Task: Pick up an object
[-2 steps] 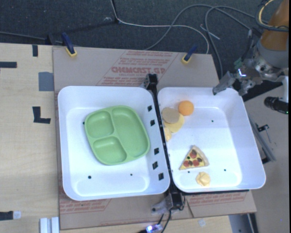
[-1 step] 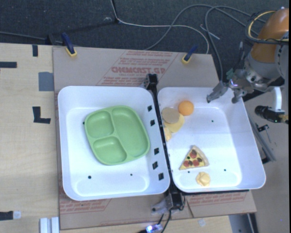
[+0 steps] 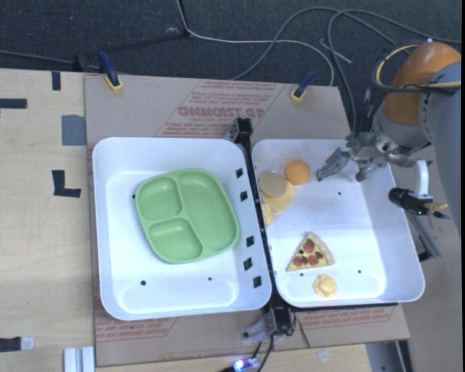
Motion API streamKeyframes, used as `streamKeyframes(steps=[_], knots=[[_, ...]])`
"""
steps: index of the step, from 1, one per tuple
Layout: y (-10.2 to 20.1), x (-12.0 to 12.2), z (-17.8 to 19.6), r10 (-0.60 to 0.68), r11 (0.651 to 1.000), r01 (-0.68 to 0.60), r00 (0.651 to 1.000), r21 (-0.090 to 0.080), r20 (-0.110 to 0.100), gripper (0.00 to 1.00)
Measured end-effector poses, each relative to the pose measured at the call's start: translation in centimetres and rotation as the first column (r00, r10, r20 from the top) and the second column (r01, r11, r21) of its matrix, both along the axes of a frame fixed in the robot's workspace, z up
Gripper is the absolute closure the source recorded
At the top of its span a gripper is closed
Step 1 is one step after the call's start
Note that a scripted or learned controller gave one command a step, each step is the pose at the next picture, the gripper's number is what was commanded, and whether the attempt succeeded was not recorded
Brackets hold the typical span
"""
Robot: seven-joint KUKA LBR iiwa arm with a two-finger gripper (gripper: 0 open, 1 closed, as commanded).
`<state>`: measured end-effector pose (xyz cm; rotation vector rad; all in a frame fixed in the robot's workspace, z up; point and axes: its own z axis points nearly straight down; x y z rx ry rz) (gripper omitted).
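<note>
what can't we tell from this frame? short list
- Gripper in the camera view: dark, small and blurred over the right bin; finger state unreadable.
- Round tan piece overlaps the yellow item beneath it; that item's shape is unclear.
- Small yellow lump near the pizza slice toy: too small to identify.
- Arm: cut off by the right edge.

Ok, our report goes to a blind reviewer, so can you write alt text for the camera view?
A grey arm's two-finger gripper hangs open over the right white bin, which holds an orange ball, a toy pizza slice and yellowish toy foods. The left white bin holds a green sectioned plate.
</note>
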<state>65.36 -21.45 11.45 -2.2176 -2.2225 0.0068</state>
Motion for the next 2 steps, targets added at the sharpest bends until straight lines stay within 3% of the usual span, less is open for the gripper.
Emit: streamKeyframes(steps=[1,2], knots=[[0.0,0.1,1.3,0.002,1.000,-0.002,1.000,-0.002,0.004,1.00],[-0.3,1.0,6.0,-0.001,1.000,0.001,1.000,0.002,0.006,1.00]])
